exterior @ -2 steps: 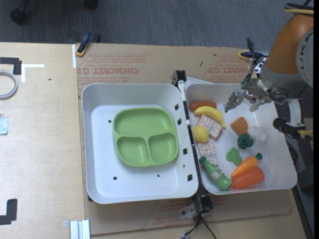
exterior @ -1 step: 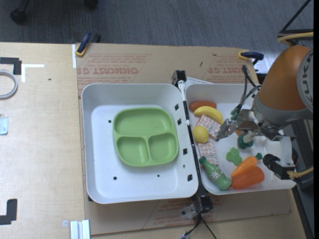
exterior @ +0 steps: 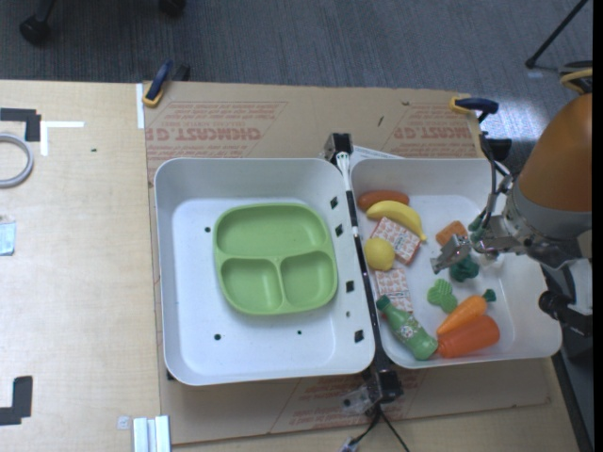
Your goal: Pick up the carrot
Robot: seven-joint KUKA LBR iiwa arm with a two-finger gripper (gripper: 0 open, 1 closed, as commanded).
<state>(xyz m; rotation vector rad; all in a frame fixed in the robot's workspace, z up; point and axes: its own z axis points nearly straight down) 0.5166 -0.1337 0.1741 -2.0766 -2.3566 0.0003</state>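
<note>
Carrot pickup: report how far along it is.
Done: the hand is already over the right bin, among the toy food. In hand: no item shows between its fingers. Left: the carrot still lies near the bin's front edge beside the green bottle, so reaching it, gripping it and lifting it all remain.

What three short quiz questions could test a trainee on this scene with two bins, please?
1. True or false: the green plate lies in the left bin.
2. Which item lies next to the lemon? A) banana B) carrot C) clamp
3. Fill in: the gripper hovers over the ____ bin.

Key: 1 true; 2 A; 3 right. The carrot lies near the front of the right bin, beside a green bottle.
</note>
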